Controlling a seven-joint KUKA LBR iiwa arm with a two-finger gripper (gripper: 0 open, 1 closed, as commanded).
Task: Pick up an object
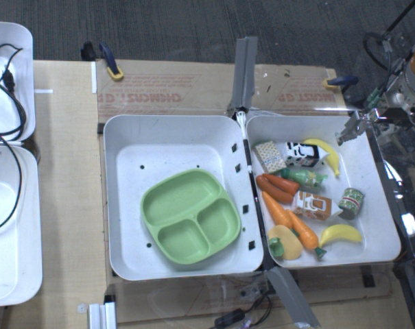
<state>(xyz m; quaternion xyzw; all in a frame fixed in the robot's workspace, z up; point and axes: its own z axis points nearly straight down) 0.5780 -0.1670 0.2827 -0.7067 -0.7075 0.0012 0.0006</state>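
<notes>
1. Currently, you are watching the gripper (350, 132) hovering at the upper right rim of the right bin (387, 201); it is too small and blurred for you to be telling how it is set, and nothing is showing in it.
2. You are seeing every candidate lying in that bin: two bananas (327, 153) (341, 234), carrots (289, 218), a small can (351, 202), a juice carton (311, 205).
3. The left bin (125, 184) is holding a green divided plate (190, 216).
4. Judgement: the pick is not yet starting; descent, closing and lifting are remaining.

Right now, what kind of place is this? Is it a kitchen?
Probably not a kitchen, more likely a robot test lab. Two white bins sit on a bench with clamps, one holds a pile of toy food, and loose cables lie around.
</notes>
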